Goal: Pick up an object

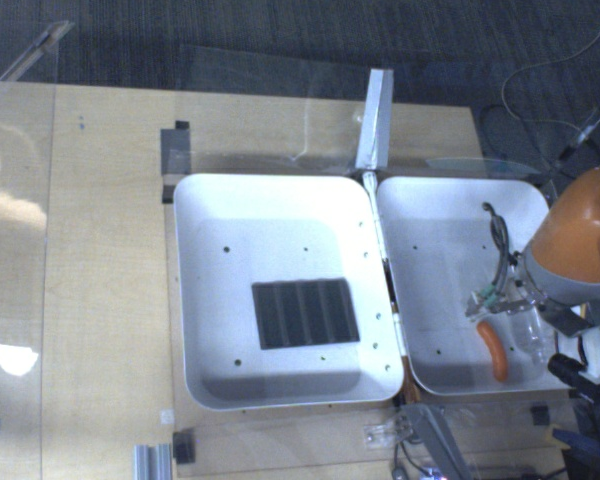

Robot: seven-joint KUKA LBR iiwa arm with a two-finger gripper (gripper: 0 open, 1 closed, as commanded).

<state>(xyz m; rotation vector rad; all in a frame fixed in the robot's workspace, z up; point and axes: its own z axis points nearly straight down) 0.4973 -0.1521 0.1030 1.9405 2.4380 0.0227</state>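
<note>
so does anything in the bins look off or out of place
Nothing looks spilled or damaged. The dark ribbed mat lies flat in the left bin, slightly askew to its walls. In the right bin, an orange sausage-shaped object lies near the front wall, just below the claw, beside a clear item that is hard to identify.

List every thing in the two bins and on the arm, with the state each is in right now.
Dark ribbed tray: lying flat on the left bin floor, untouched.
Orange object: lying on the right bin floor, beside the gripper.
Gripper: low in the right bin, above the orange object.
Arm: reaching in over the right bin.
</note>
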